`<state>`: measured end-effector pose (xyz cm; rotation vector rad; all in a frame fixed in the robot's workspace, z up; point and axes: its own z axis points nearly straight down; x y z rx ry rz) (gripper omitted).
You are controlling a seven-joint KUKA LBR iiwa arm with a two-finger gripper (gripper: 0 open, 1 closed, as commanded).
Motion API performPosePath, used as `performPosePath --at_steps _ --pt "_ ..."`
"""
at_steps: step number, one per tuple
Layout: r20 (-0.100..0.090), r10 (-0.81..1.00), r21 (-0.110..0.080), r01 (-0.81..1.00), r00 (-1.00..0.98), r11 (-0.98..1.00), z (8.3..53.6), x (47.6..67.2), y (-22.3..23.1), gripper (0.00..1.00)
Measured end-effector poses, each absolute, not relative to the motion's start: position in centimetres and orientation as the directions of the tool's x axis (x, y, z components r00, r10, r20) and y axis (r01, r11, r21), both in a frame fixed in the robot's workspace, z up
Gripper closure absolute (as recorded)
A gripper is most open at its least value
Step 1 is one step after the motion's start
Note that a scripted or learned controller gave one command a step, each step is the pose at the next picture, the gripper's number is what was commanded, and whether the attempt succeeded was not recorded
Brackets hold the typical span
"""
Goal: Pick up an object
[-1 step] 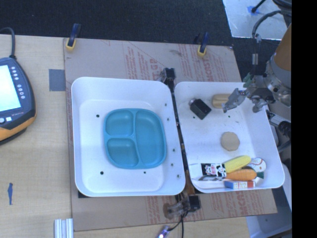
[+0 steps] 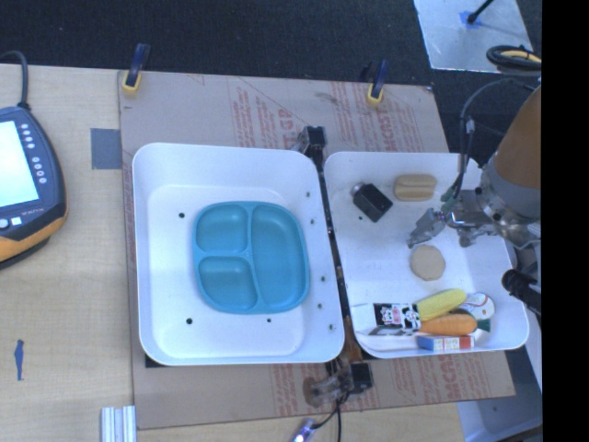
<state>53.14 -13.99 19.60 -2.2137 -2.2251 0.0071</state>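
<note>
My gripper [image 2: 449, 229] hangs over the right bin [image 2: 368, 270], near its right side, with its grey fingers [image 2: 424, 229] spread open and nothing between them. Just below it in the view lies a round tan cookie [image 2: 427, 262]. Up and to the left are a tan bread roll [image 2: 414, 187] and a small black block [image 2: 372, 201]. Along the bin's front edge lie a black-and-white carton [image 2: 396, 317], a yellow corn cob [image 2: 440, 302], an orange carrot [image 2: 449, 324] and a small flat box [image 2: 446, 343].
The left bin [image 2: 156, 247] holds a blue divided plate [image 2: 250, 256]. A tablet-like pendant [image 2: 23, 178] lies at the bench's far left. Clamps [image 2: 134, 70] hold the cardboard sheet at the back edge.
</note>
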Motion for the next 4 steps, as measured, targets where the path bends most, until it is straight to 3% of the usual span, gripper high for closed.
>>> performPosePath --at_steps 1,2,3,4 --pt "0.000 1.000 -0.007 1.000 -0.005 0.005 9.1 52.8 -16.1 0.00" --pt "-0.001 1.000 -0.004 1.000 -0.008 0.008 9.2 56.7 -10.7 0.00" --pt "0.001 1.000 -0.002 1.000 -0.003 0.003 9.2 64.7 -9.4 0.00" --pt "-0.001 1.000 -0.005 1.000 -0.005 0.005 9.2 58.1 -11.5 0.00"
